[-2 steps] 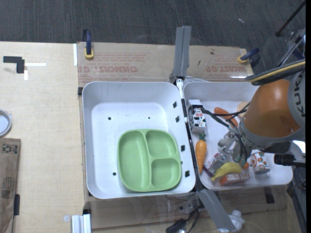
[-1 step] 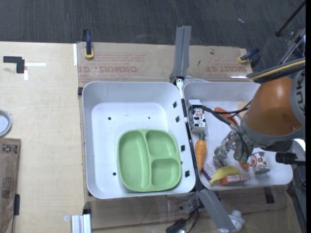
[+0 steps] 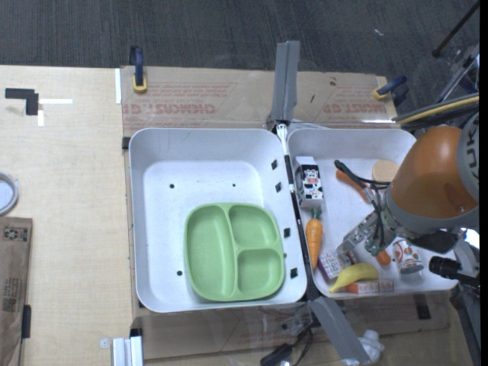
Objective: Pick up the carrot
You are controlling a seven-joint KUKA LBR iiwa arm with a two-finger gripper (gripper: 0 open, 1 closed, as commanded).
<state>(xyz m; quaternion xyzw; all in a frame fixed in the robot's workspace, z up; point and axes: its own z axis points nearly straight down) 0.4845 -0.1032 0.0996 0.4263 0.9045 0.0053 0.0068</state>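
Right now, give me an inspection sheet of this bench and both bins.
Surface: wooden bench bearing two white bins, left bin and right bin.
Job's things: carrot lying in the right bin along its left wall, ungrasped.
Clutter: green divided plate in left bin; banana, small carton, packets around the carrot.
Hand: hand low over the right bin, right of the carrot.
Cables: dark cables at the front edge.
Surroundings: clamps, tape roll.

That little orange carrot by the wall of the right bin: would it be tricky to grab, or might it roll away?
The carrot looks like a smooth toy, so probably stiff and light. Its round, tapered body could roll or slip if pinched off-centre. It lies close along the right bin's left wall, which likely leaves little room for a finger on that side.
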